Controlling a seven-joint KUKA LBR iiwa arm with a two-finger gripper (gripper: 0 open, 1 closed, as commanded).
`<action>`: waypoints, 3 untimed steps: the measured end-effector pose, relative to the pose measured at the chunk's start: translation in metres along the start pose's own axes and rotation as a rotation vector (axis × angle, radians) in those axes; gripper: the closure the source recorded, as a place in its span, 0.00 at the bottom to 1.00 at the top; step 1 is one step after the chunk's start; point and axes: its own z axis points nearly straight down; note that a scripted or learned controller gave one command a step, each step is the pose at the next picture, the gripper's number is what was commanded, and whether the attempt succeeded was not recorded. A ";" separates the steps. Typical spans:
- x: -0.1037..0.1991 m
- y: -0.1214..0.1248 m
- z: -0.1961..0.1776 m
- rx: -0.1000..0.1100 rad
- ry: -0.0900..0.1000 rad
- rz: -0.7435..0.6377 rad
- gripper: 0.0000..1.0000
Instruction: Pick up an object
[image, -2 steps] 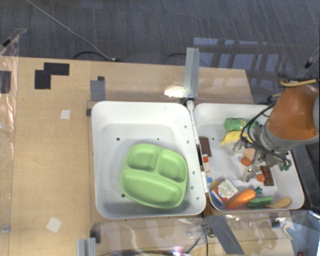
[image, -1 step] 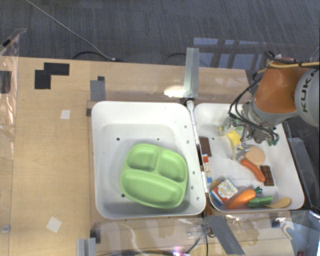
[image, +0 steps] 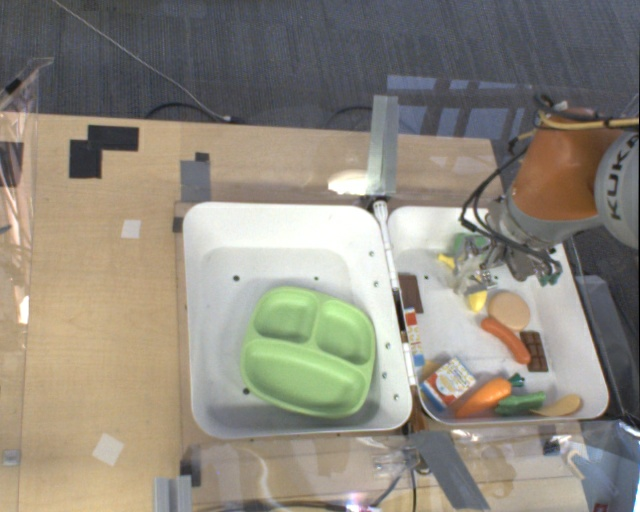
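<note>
You are looking down on a pale wooden bench (image: 90, 330) with dark grey carpet beyond its far edge, two black patches near its far left corner, and clear plastic sheeting along the left and near sides. Two shallow white bins sit side by side on it: the left bin (image: 215, 250) holds one green divided plate (image: 308, 350), and the right bin (image: 590, 370) holds the small toy food. One grey arm with an orange band (image: 565, 170) reaches over the right bin's far half; its gripper (image: 478, 272) hangs just above a yellow piece and a green piece, and you cannot tell how its fingers stand. Count one carrot (image: 482, 394), one orange sausage (image: 506, 340), one round tan disc (image: 510, 310), one small printed carton (image: 450, 378), and two brown chocolate bars (image: 536, 350), one of them against the bin's left wall.
</note>
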 end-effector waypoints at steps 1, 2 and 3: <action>0.029 0.038 -0.016 -0.008 0.010 -0.684 1.00; 0.071 0.056 0.009 0.007 -0.006 -0.832 1.00; 0.110 -0.012 -0.035 -0.007 0.010 -1.224 1.00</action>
